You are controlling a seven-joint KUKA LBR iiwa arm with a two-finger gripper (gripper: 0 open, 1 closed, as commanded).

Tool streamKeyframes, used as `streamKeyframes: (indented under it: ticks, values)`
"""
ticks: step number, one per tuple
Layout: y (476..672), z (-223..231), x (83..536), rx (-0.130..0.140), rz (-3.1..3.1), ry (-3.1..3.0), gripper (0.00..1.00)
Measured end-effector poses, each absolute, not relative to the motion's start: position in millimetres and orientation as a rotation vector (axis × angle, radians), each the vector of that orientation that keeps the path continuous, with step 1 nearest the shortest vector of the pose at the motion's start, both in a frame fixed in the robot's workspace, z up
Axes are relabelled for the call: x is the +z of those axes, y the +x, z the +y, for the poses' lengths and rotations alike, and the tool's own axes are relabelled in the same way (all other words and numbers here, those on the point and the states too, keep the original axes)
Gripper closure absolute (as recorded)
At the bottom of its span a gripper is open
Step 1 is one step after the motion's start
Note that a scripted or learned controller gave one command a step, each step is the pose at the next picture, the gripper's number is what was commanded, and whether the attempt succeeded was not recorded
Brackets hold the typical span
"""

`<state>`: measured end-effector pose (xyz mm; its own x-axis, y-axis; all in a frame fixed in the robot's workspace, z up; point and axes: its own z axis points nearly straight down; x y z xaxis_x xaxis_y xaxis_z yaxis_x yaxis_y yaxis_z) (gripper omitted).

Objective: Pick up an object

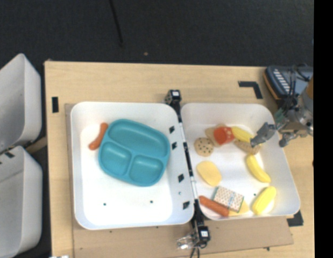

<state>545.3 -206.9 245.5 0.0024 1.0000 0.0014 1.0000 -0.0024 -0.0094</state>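
The right bin (pixel 231 110) holds several toy foods: a brown cookie (pixel 204 146), a red piece (pixel 224 135), a small yellow piece (pixel 241 134), a banana (pixel 257 168), a yellow lemon-like piece (pixel 264 199), a pale yellow disc (pixel 209 173), a patterned cracker box (pixel 228 198) and an orange carrot (pixel 213 206). My gripper (pixel 273 137) hangs over the bin's right side, just right of the small yellow piece and above the banana. It is open, and nothing lies between its fingers (pixel 261 135).
The left bin (pixel 123 208) carries a teal divided plate (pixel 135 151) and an orange sausage-shaped piece (pixel 98 136) by its left wall. A ridge with black clips (pixel 182 160) separates the bins. The arm's wrist (pixel 295 117) comes in from the right edge.
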Motion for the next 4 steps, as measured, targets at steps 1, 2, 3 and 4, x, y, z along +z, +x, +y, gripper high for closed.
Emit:
streamKeyframes:
  ticks: [1, 2, 3, 4]
  values:
    - [547.6, -206.5, 251.3, 0.0, -2.224, -2.221, 0.0]
    - [550.8, -201.5, 190.4, 0.005, -2.218, -2.221, 0.0]
    - [549.4, -197.2, 127.8, 0.006, -2.216, -2.222, 0.0]
    - [549.3, -198.3, 99.6, 0.003, -2.217, -2.228, 0.0]
